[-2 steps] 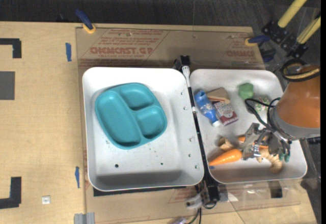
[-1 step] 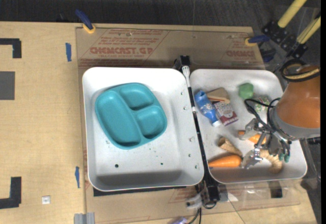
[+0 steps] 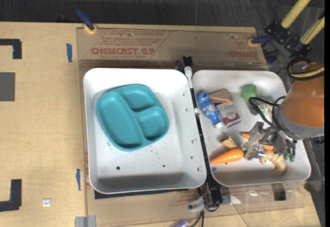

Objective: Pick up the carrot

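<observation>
Glossy teal plastic tray (image 3: 133,116), smooth white bin (image 3: 98,159), matt cardboard sheet (image 3: 165,48)

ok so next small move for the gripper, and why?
Probably shift the gripper slightly toward the left bin and lower it. It hangs at the carrot's thick end in the right bin, beside other clutter, and the carrot lies flat, not lifted.

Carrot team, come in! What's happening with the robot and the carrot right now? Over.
Gripper low in right bin, just right of carrot. Carrot lying flat, not lifted. Small toys crowd close around it.
</observation>
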`<state>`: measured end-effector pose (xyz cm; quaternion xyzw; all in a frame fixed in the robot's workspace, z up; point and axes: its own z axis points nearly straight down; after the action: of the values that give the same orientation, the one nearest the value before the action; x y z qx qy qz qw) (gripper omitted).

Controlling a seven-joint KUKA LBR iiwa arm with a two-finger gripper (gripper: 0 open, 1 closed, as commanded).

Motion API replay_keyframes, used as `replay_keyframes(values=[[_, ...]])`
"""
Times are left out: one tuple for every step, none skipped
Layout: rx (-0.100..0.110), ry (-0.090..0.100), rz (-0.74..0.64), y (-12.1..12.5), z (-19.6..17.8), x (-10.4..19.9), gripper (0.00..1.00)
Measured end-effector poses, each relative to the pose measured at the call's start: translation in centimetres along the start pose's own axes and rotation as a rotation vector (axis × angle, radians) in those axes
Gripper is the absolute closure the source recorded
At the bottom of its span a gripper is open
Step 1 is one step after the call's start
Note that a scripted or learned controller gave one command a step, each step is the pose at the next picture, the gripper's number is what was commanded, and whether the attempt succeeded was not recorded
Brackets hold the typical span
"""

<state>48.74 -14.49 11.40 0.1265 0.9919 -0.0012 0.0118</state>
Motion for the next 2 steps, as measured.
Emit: replay_keyframes(values=[[0.000,0.001,-0.001,0.0,0.0,0.0,0.00],[-0.003,0.011,0.191,-3.8,2.4,-0.6,0.00]])
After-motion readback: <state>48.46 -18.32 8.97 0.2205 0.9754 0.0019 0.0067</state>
